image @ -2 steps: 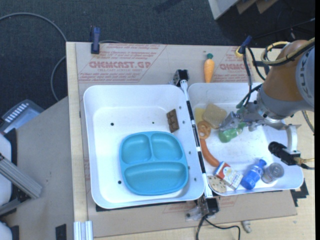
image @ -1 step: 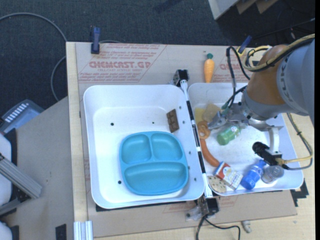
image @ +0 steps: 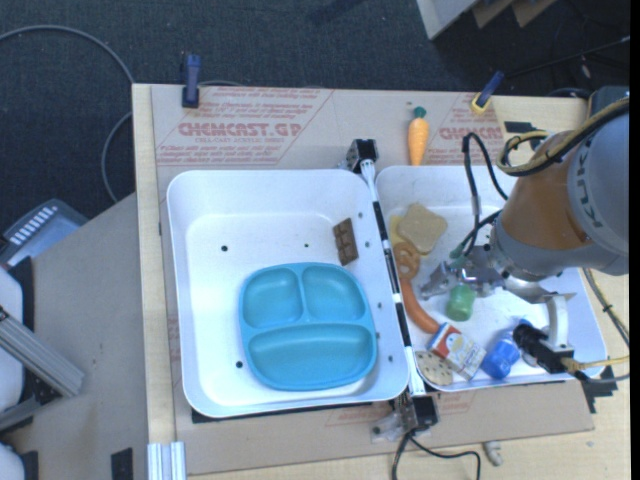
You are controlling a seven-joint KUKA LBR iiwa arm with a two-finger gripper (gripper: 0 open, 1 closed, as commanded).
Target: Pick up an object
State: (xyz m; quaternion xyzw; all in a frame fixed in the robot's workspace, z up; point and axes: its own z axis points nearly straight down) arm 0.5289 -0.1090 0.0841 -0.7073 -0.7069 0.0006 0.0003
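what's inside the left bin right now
In the left bin: a blue divided plate lying flat, and a small brown block by the right wall. Whatever lies beneath the plate is covered.

"CHEMCAST GP" printed on bench sheet [image: 240, 128]

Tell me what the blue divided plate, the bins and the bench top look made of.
Blue divided plate: likely plastic, smooth with a soft sheen.
White bins: apparently thin moulded plastic, glossy, with rounded rims.
Bench top: looks like a sheet under brown protective paper, printed in red lettering; the underlying material is unclear.
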